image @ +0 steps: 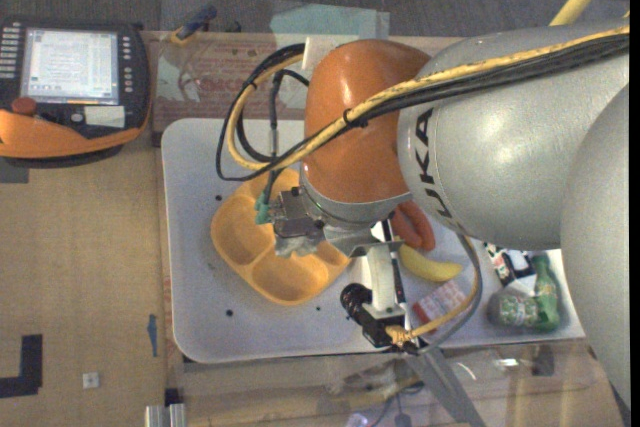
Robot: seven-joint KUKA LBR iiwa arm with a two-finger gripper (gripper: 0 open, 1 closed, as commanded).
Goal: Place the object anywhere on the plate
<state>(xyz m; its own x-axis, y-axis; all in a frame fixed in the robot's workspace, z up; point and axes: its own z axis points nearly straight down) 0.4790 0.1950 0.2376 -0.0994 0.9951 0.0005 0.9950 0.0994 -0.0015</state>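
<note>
The grey arm [500, 145] reaches in from the right across the white bin [190, 245], and its orange band [355, 125] turns downward so the wrist points at the bin floor. The claw [292, 230] hangs over the yellow divided plate [235, 233]. Whether it is clenched or released cannot be told, nor whether it carries anything. A banana [432, 267] lies in the bin to the plate's right, apart from it.

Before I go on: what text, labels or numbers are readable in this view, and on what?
"UKA": part of the lettering on the grey arm, the rest hidden.
Text on the pendant screen: too small to read.
Print on the green packet and the red-and-white packet: too blurred to read.
</note>
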